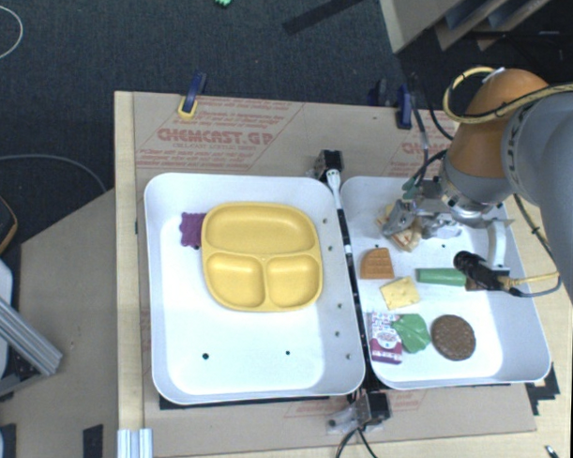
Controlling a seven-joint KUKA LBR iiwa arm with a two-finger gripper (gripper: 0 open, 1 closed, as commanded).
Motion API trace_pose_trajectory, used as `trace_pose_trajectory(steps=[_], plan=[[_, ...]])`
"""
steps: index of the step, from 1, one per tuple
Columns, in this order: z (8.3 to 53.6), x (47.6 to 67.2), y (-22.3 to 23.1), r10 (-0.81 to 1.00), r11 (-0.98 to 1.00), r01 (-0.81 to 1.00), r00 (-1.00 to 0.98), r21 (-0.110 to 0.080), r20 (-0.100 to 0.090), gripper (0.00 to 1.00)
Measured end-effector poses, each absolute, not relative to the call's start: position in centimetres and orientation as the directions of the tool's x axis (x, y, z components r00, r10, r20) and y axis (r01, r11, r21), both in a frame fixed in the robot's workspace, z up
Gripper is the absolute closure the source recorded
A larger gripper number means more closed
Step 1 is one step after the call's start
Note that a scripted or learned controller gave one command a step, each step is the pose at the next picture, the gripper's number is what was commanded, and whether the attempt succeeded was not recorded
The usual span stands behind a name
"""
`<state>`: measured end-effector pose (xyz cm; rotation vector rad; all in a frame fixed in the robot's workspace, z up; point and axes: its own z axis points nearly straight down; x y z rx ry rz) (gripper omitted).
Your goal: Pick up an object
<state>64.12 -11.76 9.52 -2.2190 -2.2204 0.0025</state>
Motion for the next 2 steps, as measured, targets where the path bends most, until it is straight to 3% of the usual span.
trace_pose_trajectory(steps=[2], plan=[[21.5,63.2,-12.3,1.0,0.001,1.0,-0.001,0.007,-0.002,1.0]])
